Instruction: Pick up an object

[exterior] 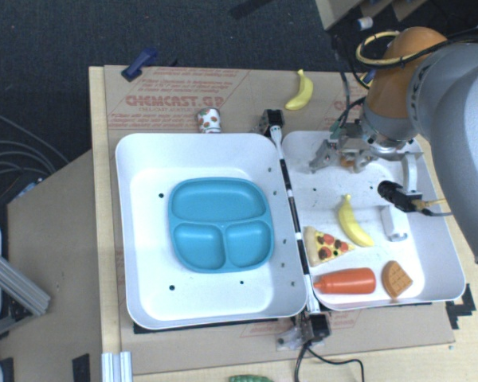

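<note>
The two-finger gripper (352,151) hovers at the right white bin's (438,281) far end; how it's set, I can't tell. The yellow toy banana (353,221) lies near, untouched. Approach step, I'd say: next, descend over it.

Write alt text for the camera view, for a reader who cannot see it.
A grey arm's pincer hovers at the far end of the right white bin, which holds a yellow toy banana, pizza slice, red sausage and brown biscuit. The left white bin holds a blue divided plate.
</note>
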